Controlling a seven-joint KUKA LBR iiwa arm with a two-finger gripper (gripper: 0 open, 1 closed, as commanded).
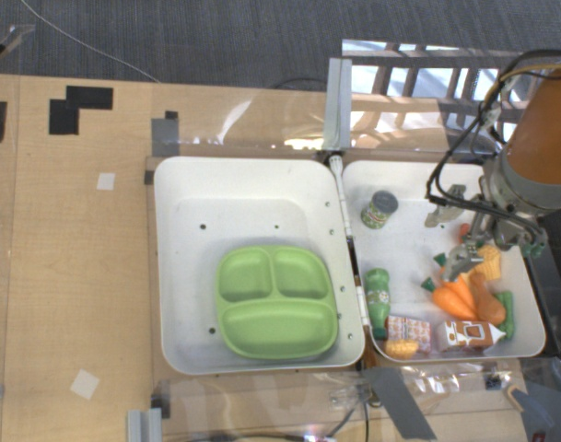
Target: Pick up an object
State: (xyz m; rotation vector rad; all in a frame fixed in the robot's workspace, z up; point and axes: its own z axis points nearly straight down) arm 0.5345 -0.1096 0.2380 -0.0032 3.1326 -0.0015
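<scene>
Looking down at the desk (68, 274), you see two shallow white bins side by side. The left bin (183, 201) carries a green divided plate (276, 300) in its near half, lying flat with its three compartments up. The right bin (409, 187) carries the cluster of small things you could pick from. A small can (379, 209) with a grey lid sits towards the far left of that bin, well apart from the rest. A green bottle (378, 296) lies along the bin's left wall. Just beside it, at the near edge, lie a small packet (408, 333) with a yellow piece at its near end and a little carton (470, 336). An orange carrot (455, 296) lies to the right of them, near a brown sausage-like piece (488, 302), a green piece (508, 307) and a yellow piece (490, 263). Your arm (543, 127) reaches in from the right, its orange band above the wrist, and the pincer (460, 261) hangs low over the right half of this bin, just above the carrot and the yellow piece. Nothing shows clearly between its fingers, and you cannot tell from this angle how its jaws stand.
</scene>
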